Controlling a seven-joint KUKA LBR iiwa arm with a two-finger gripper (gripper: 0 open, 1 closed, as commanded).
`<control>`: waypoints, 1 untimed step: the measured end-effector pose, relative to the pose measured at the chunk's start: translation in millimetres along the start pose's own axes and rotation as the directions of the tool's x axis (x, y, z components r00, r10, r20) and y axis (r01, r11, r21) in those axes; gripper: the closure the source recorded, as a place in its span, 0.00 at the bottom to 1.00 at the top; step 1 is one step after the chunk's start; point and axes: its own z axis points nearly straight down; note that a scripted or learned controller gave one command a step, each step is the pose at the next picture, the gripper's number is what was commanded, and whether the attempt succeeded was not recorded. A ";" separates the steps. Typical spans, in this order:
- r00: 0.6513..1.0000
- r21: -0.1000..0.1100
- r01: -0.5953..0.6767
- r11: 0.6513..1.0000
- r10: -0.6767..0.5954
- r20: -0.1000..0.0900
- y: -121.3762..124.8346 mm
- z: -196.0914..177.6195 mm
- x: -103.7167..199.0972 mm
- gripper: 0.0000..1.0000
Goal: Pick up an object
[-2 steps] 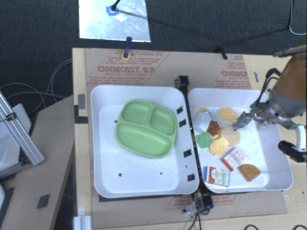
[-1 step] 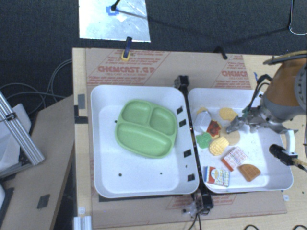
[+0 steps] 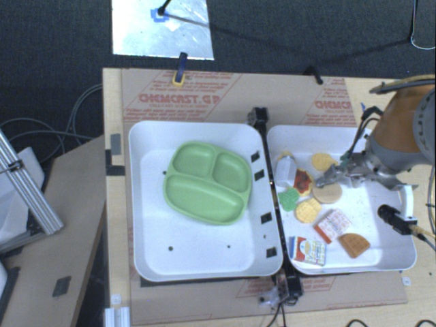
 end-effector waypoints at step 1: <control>1.000 -0.008 0.001 1.000 -0.001 0.002 2.3 -12.6 -0.2 1.00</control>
